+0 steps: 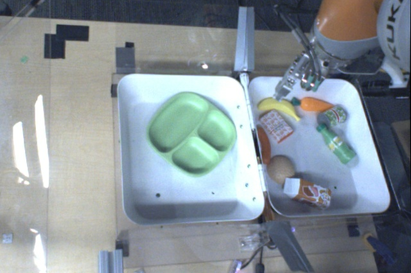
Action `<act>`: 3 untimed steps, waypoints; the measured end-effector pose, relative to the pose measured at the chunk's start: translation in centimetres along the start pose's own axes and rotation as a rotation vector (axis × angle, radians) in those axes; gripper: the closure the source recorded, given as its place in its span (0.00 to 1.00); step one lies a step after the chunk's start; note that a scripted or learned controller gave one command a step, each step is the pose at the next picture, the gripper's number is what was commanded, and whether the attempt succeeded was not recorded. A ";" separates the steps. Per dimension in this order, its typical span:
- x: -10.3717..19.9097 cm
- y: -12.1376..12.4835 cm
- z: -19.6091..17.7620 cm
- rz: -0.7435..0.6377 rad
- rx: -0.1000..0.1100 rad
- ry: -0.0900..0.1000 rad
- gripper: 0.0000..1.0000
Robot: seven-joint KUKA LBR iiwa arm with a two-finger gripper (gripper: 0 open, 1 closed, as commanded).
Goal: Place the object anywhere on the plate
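pale wooden worktop [64, 137] carried two white bins; the pincer [297, 87] hung over the right bin's [376, 198] far edge, its opening impossible to judge, nothing seen held. nearest lay the banana [280, 108], just below it and well apart from the green plate [191, 132]; judged light, smooth, curved, best pinched across its middle.

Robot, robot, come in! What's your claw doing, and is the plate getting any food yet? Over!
Claw over right bin's far edge, above banana. Green plate in left bin, no toy on it. Divider between bins.
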State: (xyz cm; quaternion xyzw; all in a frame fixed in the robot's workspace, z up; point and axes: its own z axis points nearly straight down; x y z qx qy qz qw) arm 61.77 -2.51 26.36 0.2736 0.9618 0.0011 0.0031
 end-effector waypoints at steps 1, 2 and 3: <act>2.0 -3.0 8.1 0.000 0.002 0.004 1.00; 4.5 6.3 8.0 0.080 0.001 0.003 1.00; 3.0 -0.6 8.0 -0.006 0.001 0.002 1.00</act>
